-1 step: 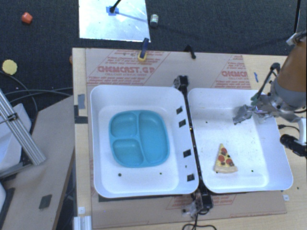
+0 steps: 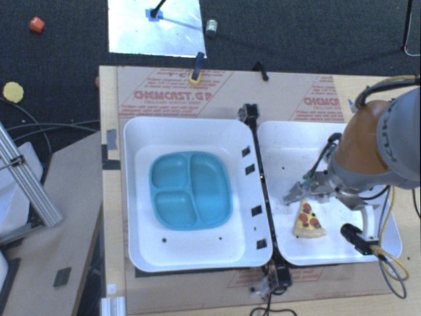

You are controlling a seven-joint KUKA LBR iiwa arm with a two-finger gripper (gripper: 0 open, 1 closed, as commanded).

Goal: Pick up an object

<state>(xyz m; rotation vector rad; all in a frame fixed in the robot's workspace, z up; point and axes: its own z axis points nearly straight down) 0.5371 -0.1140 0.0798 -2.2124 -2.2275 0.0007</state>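
A toy pizza slice with red toppings lies flat in the right bin, near its front wall. My gripper hangs just behind and slightly left of the slice, low over the bin floor, and I see nothing held in it. The grey arm with its orange band comes in from the right and covers the right half of this bin.
The left bin holds a blue divided plate. A ridge with black clips separates the two bins. A black connector with yellow cable hangs off the arm near the right bin's front corner.
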